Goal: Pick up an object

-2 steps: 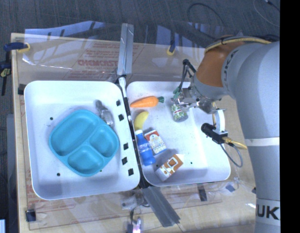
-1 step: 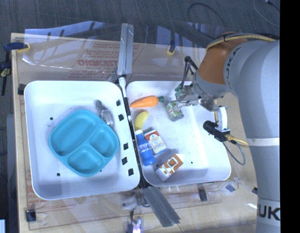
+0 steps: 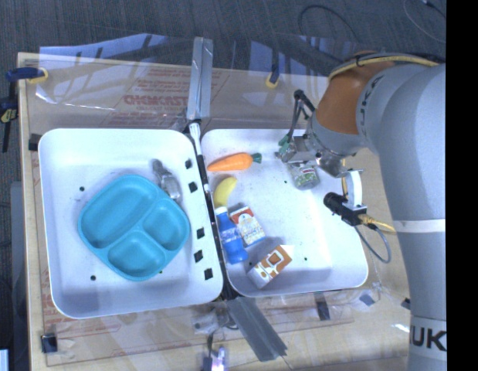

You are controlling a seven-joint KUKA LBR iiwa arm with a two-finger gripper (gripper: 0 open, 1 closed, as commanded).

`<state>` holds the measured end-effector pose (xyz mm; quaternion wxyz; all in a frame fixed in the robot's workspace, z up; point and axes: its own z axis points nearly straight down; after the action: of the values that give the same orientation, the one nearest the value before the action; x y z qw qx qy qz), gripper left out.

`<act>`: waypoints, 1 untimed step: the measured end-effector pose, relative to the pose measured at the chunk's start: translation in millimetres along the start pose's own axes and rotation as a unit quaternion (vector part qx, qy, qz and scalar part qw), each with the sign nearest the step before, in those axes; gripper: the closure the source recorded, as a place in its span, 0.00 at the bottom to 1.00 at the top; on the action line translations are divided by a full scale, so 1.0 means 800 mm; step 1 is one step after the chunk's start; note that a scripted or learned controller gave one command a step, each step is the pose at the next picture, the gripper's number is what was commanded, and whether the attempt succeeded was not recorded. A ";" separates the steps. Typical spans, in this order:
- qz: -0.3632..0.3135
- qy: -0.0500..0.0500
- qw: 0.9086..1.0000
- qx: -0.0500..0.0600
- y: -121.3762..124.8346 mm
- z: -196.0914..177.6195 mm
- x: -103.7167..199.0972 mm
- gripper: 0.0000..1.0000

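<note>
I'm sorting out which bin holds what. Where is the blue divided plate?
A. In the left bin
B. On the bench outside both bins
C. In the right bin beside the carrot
A: the plate lies in the left bin, while the carrot sits in the right bin.

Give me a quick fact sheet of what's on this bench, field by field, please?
left bin: holds a blue divided plate and a small metal object by its upper edge
right bin: carrot, yellow fruit, blue bottle, two small cartons
arm: reaches in from the right over the right bin
gripper: low near the bin's upper right part
</note>
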<state>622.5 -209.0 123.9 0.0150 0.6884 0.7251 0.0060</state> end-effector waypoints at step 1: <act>0.021 0.006 1.000 0.014 0.046 -0.064 -0.005 0.00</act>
<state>657.5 -210.3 176.2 0.0004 0.7038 0.7104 0.0004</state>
